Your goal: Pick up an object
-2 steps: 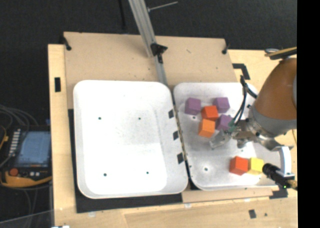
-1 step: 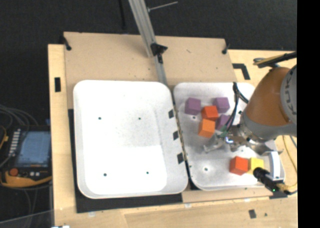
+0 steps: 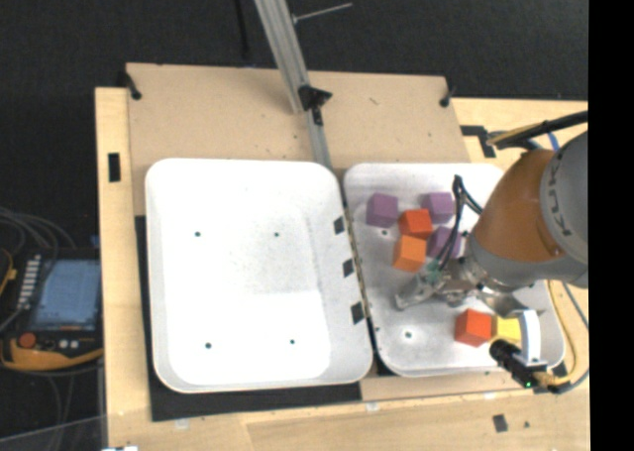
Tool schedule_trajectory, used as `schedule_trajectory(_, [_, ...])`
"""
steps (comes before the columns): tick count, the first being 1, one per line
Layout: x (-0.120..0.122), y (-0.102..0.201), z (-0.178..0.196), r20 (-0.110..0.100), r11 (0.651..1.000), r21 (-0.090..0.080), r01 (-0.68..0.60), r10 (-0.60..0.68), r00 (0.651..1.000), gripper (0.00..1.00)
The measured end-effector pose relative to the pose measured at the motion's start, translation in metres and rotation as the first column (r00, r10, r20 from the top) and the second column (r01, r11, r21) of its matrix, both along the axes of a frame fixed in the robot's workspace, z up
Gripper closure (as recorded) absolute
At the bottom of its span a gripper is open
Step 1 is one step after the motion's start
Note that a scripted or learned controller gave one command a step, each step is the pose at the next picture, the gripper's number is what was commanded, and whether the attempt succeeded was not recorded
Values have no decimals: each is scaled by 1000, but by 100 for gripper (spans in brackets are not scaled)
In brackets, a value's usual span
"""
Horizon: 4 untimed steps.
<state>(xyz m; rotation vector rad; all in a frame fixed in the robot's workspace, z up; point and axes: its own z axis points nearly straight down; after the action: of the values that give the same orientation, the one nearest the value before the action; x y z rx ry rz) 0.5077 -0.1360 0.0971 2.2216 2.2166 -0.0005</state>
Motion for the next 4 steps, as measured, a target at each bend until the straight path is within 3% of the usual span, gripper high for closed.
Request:
schedule_trajectory(1, [1,-1,12,5,1000,2,8,-8,1000,100])
schedule_trajectory(4, [9,-13,173,6,1000,0,-7,7,1000,100])
